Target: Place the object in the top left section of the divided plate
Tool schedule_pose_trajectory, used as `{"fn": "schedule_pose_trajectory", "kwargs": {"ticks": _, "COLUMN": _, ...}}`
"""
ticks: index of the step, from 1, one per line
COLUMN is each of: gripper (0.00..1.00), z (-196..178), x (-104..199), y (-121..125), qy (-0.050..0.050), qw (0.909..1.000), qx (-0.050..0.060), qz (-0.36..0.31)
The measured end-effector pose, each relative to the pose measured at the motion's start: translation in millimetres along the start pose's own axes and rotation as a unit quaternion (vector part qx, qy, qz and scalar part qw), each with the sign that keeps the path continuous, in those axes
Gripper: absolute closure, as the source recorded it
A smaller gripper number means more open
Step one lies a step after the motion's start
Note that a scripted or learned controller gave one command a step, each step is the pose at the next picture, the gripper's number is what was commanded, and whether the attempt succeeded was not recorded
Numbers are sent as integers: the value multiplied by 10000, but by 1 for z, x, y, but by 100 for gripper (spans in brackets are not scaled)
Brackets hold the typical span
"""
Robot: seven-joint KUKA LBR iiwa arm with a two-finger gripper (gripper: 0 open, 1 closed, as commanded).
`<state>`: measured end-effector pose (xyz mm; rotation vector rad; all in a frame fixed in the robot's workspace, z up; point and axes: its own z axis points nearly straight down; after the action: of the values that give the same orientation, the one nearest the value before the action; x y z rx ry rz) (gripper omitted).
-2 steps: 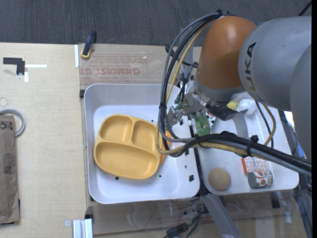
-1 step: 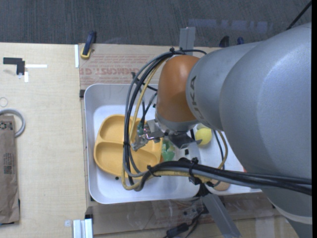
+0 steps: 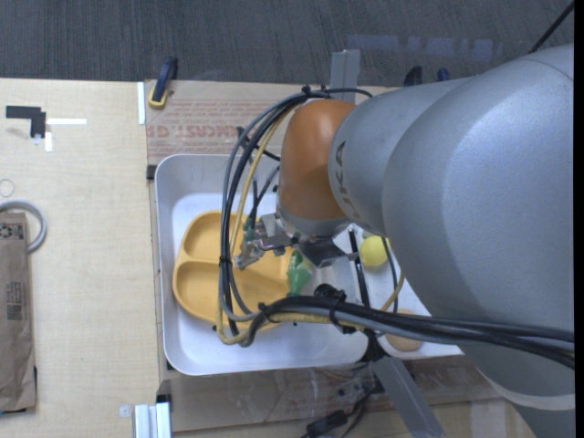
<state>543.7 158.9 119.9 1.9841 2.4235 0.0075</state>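
Arm positioned over yellow divided plate in white bin.

A green object (image 3: pixel 298 276) is seen just beside the claw (image 3: pixel 274 245), over the plate (image 3: pixel 205 263); whether it is gripped cannot be told. A yellow ball (image 3: pixel 372 251) lies in the bin (image 3: pixel 169 245), right of the wrist. A paper bag (image 3: pixel 14 308) rests on the tabletop (image 3: pixel 91 245).

Robotics lab or test cell, big grey industrial arm (image 3: pixel 456 199) with bundled black and yellow cables (image 3: pixel 239 208), pale plywood bench (image 3: pixel 82 245), white bin (image 3: pixel 182 336) on it, tape marks (image 3: pixel 36 121), metal brackets at bench edge (image 3: pixel 151 420), grey carpet floor (image 3: pixel 228 16) beyond
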Motion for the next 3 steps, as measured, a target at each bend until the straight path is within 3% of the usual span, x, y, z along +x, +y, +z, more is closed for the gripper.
{"fn": "schedule_pose_trajectory", "kwargs": {"ticks": 1, "gripper": 0, "z": -27, "x": -14, "y": -3, "qy": 8, "qw": 9999, "qx": 62, "qz": 101}}
{"fn": "schedule_pose_trajectory", "kwargs": {"ticks": 2, "gripper": 0, "z": 27, "x": 34, "y": 41, "qy": 4, "qw": 9971, "qx": 42, "qz": 762}}
{"fn": "schedule_pose_trajectory", "kwargs": {"ticks": 3, "gripper": 100, "z": 16, "x": 33, "y": 42, "qy": -9, "qw": 9971, "qx": 20, "qz": 756}}
